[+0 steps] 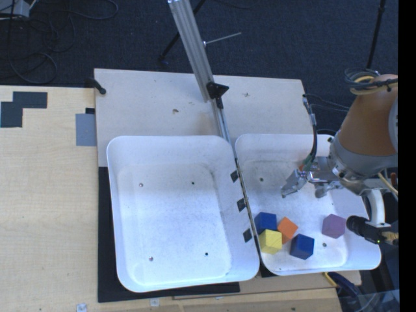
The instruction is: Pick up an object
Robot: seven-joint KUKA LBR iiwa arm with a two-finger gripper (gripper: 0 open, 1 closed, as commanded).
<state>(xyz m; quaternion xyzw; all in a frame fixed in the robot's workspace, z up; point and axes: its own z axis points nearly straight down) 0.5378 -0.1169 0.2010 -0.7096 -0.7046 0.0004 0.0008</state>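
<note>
Several small cubes lie in the near part of the right bin (273,155): a blue cube (264,221), an orange cube (287,227), a yellow cube (271,240), a dark blue cube (302,246) and, apart to the right, a purple cube (333,226). My gripper (303,188) hangs over the middle of the right bin, behind the cubes and clear of them. Its fingers stand open with nothing between them. The orange-banded wrist (367,125) rises behind it at the right.
The left bin (130,174) sits beside the right one, parted by a ridge with black clips (240,203). A slanted aluminium rail (195,51) rises from behind the bins. Cables hang at the right bin's edge (374,229).
</note>
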